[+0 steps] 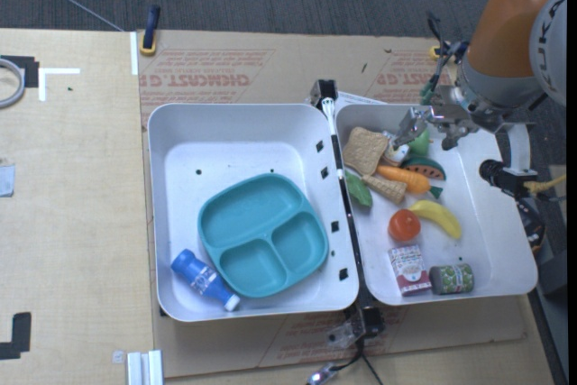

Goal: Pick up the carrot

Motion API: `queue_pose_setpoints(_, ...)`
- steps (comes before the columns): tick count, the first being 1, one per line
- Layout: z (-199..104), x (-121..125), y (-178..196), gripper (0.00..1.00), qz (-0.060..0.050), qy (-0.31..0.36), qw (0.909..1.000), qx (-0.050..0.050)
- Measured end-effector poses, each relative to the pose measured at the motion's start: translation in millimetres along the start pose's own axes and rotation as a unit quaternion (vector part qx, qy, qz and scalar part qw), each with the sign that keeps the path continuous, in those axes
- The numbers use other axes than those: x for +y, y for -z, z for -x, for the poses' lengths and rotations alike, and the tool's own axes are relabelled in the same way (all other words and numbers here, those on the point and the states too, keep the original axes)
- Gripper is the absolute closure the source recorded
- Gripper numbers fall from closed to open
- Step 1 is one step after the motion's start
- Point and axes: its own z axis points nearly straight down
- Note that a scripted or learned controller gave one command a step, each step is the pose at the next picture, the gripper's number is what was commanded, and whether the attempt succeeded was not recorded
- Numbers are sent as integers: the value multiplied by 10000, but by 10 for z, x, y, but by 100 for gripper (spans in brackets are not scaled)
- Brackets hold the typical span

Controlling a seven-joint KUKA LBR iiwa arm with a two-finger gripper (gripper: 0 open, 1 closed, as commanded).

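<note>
Claw (pixel 416 129) low over top of right bin (pixel 505 279), fingers' state: can't tell, too small/blurred. Carrot (pixel 406 177) lies just below claw, btwn watermelon slice (pixel 424 167) and cracker (pixel 385 187), not gripped. Bread (pixel 365 150) left of claw, banana (pixel 436 216) + tomato (pixel 405 224) further below. Teal tray (pixel 261 234) in left bin (pixel 167 194), well left.

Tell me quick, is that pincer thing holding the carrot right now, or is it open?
Pincer: cannot be told whether open or closed; it sits above the toys at the right bin's far end, and the carrot lies in the bin, not held.
</note>
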Motion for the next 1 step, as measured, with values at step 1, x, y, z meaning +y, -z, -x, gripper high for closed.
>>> queue_pose_setpoints(1,119,-156,-1068,0,46,-13,10000,2)
